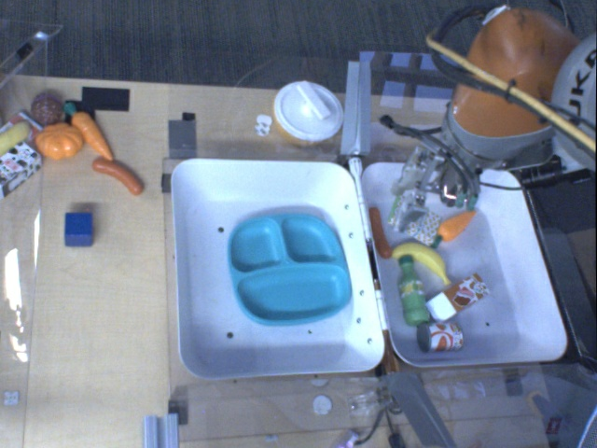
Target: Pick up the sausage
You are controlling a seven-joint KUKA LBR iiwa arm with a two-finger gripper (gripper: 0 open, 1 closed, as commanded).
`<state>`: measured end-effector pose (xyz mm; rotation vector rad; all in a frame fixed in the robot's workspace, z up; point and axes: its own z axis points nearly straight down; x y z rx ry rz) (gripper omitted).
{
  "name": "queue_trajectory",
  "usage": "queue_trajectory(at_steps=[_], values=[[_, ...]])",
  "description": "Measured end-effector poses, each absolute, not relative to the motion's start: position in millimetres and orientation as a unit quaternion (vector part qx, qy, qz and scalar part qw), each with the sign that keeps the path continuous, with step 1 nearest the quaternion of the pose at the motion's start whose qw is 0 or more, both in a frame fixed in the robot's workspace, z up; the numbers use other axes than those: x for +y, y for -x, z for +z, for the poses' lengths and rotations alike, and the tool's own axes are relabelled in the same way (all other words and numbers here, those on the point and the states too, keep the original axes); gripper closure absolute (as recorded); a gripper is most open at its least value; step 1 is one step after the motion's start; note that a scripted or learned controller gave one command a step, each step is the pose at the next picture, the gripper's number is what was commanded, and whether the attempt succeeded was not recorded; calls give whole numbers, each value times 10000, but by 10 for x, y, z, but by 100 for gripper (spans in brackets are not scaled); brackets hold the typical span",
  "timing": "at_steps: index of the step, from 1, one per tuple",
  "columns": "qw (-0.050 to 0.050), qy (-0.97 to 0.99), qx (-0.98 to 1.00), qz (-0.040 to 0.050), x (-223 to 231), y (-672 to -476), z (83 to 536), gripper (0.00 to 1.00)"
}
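The arm's metal two-finger gripper (418, 203) hangs over the back of the right white bin (541, 343); whether its fingers are apart or together cannot be told. Just beside it lie an orange carrot (456, 225) and, nearer the camera, a yellow banana (422, 258). The slim reddish-brown sausage (379, 232) lies along that bin's left wall, apart from the gripper. The left white bin (201, 343) holds a blue sectioned plate (290, 267).
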<state>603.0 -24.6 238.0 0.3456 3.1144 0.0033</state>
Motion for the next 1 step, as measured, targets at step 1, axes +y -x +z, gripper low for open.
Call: queue_trajectory(at_steps=[1], values=[[22, 818, 9966, 12, 453, -5932, 1882, 100]])
